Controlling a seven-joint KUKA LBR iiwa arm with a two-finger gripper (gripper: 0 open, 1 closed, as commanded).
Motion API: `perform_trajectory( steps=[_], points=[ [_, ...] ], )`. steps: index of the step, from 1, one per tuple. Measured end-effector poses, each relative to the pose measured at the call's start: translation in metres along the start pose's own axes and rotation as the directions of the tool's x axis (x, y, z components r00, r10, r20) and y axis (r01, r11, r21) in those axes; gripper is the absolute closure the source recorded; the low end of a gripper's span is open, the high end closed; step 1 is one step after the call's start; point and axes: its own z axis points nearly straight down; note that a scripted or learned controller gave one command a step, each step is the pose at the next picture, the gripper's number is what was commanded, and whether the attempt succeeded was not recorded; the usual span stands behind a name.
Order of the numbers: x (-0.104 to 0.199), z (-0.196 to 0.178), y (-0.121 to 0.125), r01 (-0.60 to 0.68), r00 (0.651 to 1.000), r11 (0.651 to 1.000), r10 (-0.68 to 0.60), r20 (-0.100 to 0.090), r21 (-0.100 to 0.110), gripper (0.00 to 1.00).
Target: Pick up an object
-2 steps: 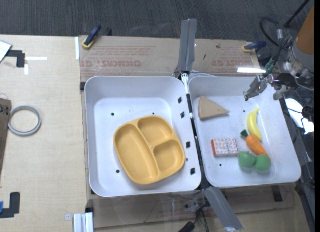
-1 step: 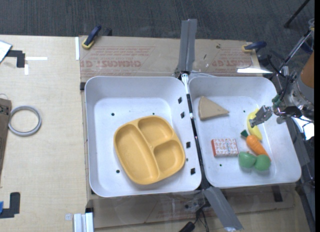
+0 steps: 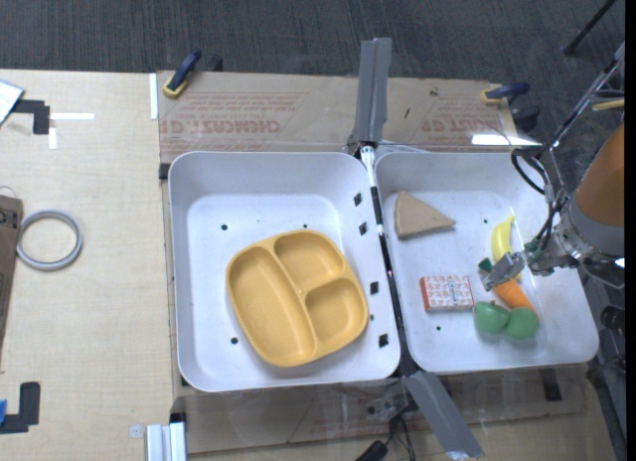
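Observation:
The right bin (image 3: 447,350) holds a tan wedge (image 3: 418,216) at the back, a red-and-white box (image 3: 446,292) in the middle, a yellow banana (image 3: 501,238), an orange carrot (image 3: 513,295) and a green toy (image 3: 505,321) at the front right. My gripper (image 3: 505,270) hangs low at the bin's right side, just above the carrot and below the banana. Its tip nearly touches the carrot. Nothing shows clearly between its tips.
The left bin (image 3: 199,201) holds a yellow divided plate (image 3: 296,295). A roll of tape (image 3: 46,238) lies on the wooden bench at the left. Cardboard (image 3: 258,116) with blue clamps (image 3: 182,72) lies behind the bins. Cables (image 3: 542,176) trail from the arm at the right.

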Motion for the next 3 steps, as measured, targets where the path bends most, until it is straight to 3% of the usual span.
perform_trajectory(
  steps=[1, 2, 3],
  points=[
    [-0.033, 0.045, -0.009, 0.179, 0.984, 0.984, -0.179, -0.002, 0.000, 0.00],
    [-0.033, 0.035, -0.008, 0.175, 0.985, 0.985, -0.175, -0.001, -0.002, 1.00],
    [-0.009, -0.078, 0.065, 0.385, 0.923, 0.923, -0.385, 0.003, -0.002, 1.00]
  ],
)
